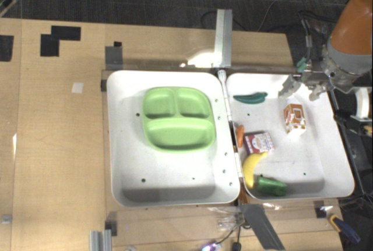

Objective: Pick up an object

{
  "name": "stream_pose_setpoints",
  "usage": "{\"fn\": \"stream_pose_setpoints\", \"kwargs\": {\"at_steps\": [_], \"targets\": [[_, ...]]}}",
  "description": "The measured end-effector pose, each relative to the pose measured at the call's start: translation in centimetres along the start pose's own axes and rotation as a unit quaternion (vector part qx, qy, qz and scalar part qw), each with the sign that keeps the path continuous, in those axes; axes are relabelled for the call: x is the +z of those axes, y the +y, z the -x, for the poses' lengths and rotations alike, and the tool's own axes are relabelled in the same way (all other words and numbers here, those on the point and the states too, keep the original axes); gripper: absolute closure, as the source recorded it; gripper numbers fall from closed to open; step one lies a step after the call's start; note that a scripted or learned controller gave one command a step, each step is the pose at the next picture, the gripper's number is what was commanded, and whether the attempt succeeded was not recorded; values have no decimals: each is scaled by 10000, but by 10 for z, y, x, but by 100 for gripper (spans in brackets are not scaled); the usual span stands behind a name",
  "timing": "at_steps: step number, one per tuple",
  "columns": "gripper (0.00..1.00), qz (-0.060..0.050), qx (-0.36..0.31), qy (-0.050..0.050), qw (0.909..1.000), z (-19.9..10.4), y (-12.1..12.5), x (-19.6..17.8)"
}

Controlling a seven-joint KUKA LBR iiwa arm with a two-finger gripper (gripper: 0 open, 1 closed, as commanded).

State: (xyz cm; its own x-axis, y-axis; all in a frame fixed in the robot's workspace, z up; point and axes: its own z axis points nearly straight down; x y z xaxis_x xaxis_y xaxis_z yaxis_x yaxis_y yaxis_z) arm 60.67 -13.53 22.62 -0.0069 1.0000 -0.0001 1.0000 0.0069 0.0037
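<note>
Object nearest the grasp: an orange-and-white packet (295, 117) lies just below the gripper (303, 89) on the right bin's floor, apart from it, and looks the likeliest thing to take.
Gripper: it hangs over the upper part of the right bin (338, 151), two pale fingers spread wide, nothing between them.
Arm: grey with an orange band, reaching in behind the gripper from the right, so the near corner of that bin is the easy reach.
Further left of the gripper: a dark green bean-shaped piece (250, 97) near the bin's top wall.
Down and left of the gripper: a small maroon box (259, 142), a banana (250, 167) below it, and a green pepper-like piece (270, 186) touching the banana's lower end; a thin orange thing (239, 135) lies against the dividing wall.
Why crowded there: these seem to have gathered toward the low left side, harder to grip cleanly.
Well left of the gripper: the left bin (125, 180) holds a green divided plate (177, 117), lying flat.
Judged step: lining up before descent.
</note>
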Motion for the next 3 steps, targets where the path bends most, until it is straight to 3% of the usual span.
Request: {"fn": "stream_pose_setpoints", "kwargs": {"at_steps": [1,2,3], "targets": [[0,-1,813,-7,9967,60,33,79],[0,32,3,-11,10000,62,20,137],[100,70,-11,-13,10000,61,23,124]]}}
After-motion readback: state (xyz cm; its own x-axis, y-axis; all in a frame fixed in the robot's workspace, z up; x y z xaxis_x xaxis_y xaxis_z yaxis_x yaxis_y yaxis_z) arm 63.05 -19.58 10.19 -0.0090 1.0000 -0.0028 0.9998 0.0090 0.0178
